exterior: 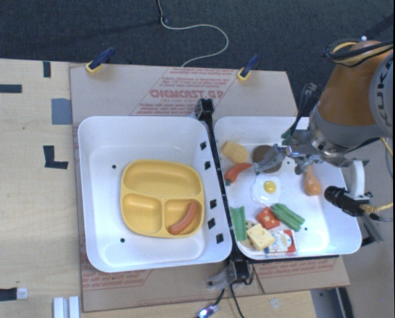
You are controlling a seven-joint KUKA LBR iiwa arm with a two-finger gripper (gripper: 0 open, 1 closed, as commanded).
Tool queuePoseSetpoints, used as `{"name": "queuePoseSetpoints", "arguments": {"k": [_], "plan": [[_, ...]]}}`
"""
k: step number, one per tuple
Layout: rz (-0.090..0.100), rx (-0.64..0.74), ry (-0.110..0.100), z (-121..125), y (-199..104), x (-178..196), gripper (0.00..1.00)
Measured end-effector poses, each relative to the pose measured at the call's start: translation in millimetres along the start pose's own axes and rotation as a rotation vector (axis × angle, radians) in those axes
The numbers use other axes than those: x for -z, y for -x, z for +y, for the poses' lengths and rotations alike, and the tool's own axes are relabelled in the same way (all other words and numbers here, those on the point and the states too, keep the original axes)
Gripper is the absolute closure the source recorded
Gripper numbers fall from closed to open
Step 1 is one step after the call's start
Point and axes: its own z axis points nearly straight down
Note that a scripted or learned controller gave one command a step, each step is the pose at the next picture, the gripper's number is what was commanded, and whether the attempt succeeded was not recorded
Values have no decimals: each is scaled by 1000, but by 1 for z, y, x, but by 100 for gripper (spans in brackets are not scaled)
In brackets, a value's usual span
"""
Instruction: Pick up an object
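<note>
Arm over the right bin of toy food, claw low beside a brown piece.

The left bin (95,151) holds a yellow divided plate (154,184) with a sausage (184,218) in one compartment. The right bin (330,234) holds a fried egg (266,190), carrot (311,182), green beans (287,215) and cheese (258,236). The gripper (285,156) touches the brown piece (265,155); whether it is open or holding anything, I cannot tell.

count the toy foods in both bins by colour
yellow: 3 (chunk, cheese, divided plate)
orange/red: 4 (sausage, sausage, carrot, tomato piece)
green: 2 (bean, piece)
white: 1 (fried egg)
brown: 1 (piece)
total: 11
</note>
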Motion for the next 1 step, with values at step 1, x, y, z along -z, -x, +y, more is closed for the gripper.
{"name": "queuePoseSetpoints", "arguments": {"k": [1], "plan": [[0,0,-5,-10,-5,-51,0]]}}
